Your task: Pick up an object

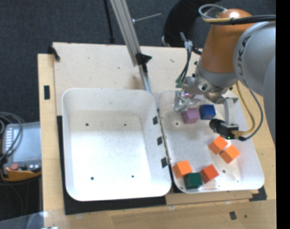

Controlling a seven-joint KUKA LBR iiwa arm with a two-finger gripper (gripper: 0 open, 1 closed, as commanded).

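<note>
Matte purple cube (190, 115) beneath metal pincer (184, 100)

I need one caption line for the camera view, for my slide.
KUKA arm's tool hovers at a purple block beside a blue block in the right bin.

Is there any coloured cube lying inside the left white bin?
No, the left white bin holds no cube; the small green cube and the small orange cubes lie in the right white bin.

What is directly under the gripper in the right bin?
A purple block lies just below the gripper, with a blue block beside it. The bin floor under the wrist is covered by the arm.
</note>
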